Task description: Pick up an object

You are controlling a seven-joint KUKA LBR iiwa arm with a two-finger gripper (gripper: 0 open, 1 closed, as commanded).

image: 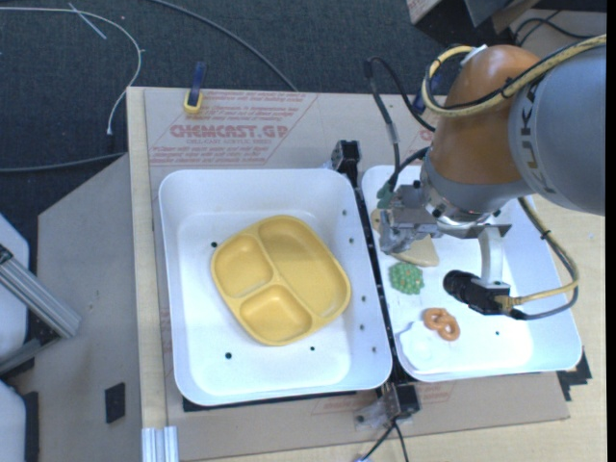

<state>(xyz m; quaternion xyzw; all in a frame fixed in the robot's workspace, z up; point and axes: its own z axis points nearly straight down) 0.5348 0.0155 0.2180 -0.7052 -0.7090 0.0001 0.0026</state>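
My gripper (402, 241) hangs low over the left part of the right bin (539, 354), under the orange band of the arm. Right beside and partly under it lies a pale tan wedge-shaped piece (421, 254). Just below that sits a small green bumpy object (405, 278). An orange pretzel-shaped piece (442, 323) lies nearer the bin's front. The arm's body hides the far part of this bin. I see nothing lifted by the gripper.
The left bin (183, 210) holds a yellow divided tray (279, 278) with three compartments. A black camera block with a cable (476, 292) hangs beside the wrist over the right bin. A black divider (371, 258) runs between the bins.
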